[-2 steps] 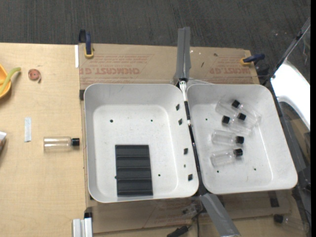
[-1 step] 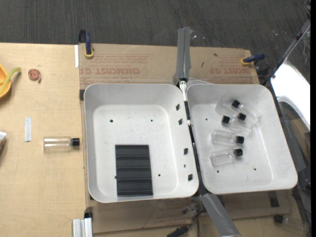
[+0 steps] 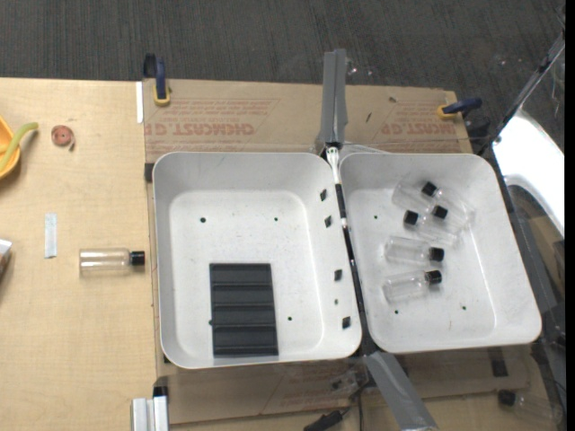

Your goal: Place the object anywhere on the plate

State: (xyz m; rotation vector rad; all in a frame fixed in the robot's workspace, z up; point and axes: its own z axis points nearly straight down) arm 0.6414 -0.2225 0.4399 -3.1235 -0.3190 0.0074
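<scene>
A black ribbed plate (image 3: pixel 243 309) lies flat in the left white bin (image 3: pixel 180 178), near its front edge. Several clear plastic vials with black caps lie on their sides in the right white bin (image 3: pixel 503 321). Two of them (image 3: pixel 424 201) are crowded together toward the back. One vial (image 3: pixel 413 252) lies mid-bin and another (image 3: pixel 411 285) just in front of it. All of the vials are apart from the plate, across the wall between the bins.
Another clear vial (image 3: pixel 110 259) lies on the wooden bench left of the bins. A yellow object (image 3: pixel 9 146), a small reddish disc (image 3: pixel 61 135) and a white strip (image 3: pixel 50 235) are at the far left. Clamps (image 3: pixel 154 77) hold cardboard behind the bins.
</scene>
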